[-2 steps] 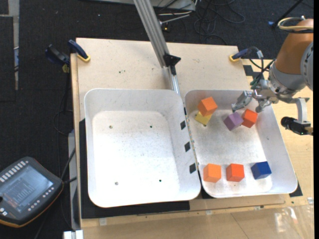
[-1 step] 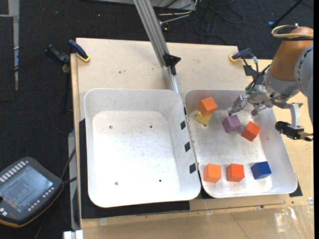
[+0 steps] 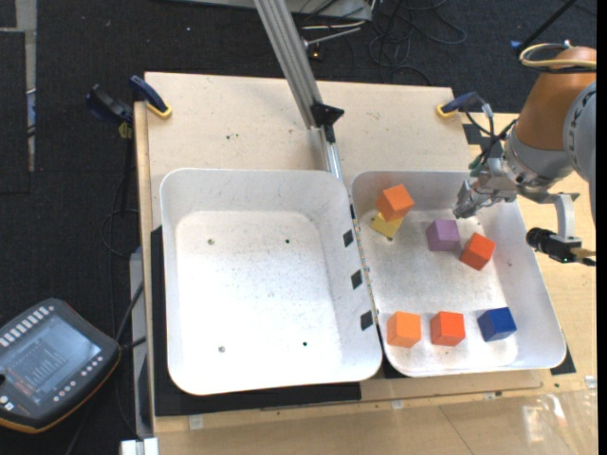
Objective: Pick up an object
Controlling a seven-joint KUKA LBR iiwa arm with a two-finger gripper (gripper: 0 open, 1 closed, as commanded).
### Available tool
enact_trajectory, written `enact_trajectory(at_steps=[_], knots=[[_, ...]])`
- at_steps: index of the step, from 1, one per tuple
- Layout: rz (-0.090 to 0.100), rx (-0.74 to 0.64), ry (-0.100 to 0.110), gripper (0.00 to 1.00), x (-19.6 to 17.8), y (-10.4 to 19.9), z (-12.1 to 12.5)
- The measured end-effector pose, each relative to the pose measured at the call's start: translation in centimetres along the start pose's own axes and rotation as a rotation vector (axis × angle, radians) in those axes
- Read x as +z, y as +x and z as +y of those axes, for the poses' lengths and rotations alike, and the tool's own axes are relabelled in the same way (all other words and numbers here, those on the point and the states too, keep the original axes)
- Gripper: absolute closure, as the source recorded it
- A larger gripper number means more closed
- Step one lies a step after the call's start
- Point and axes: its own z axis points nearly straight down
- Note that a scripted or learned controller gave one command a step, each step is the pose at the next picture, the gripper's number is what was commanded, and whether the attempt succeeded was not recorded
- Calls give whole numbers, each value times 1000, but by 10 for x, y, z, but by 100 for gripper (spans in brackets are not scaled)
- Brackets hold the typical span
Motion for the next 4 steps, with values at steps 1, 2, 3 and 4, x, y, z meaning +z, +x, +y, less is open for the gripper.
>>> enact_trajectory(at_steps=[1,2,3,4], knots=[[1,4,-2,100,-53,-4,-8],[1,1,-1,100,-87,-4,-6],[5,-3,6,100,-84,38,-22],[6,-4,5,100,-95,88,-28]])
